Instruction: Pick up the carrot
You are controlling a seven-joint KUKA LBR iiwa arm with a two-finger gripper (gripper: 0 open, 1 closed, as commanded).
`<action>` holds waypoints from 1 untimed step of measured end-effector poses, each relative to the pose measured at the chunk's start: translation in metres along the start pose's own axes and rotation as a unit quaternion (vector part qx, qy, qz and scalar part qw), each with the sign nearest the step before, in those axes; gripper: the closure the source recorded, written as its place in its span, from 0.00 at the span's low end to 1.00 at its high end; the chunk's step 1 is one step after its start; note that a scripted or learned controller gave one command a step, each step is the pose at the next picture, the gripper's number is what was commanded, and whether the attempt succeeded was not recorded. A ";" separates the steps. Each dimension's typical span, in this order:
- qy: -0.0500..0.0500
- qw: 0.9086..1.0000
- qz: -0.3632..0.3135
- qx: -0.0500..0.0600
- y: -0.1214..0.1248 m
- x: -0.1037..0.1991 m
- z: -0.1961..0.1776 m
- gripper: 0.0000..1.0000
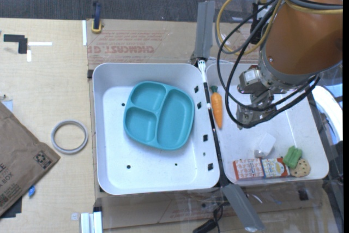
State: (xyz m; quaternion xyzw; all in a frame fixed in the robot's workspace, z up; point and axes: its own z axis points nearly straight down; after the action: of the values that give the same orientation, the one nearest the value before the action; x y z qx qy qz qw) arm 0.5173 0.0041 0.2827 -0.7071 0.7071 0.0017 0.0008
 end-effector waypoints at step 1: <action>0.000 0.999 -0.041 0.001 0.016 0.065 -0.014 1.00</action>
State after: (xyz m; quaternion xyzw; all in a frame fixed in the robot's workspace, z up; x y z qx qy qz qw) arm 0.5017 -0.0610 0.2960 -0.7356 0.6774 0.0006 0.0018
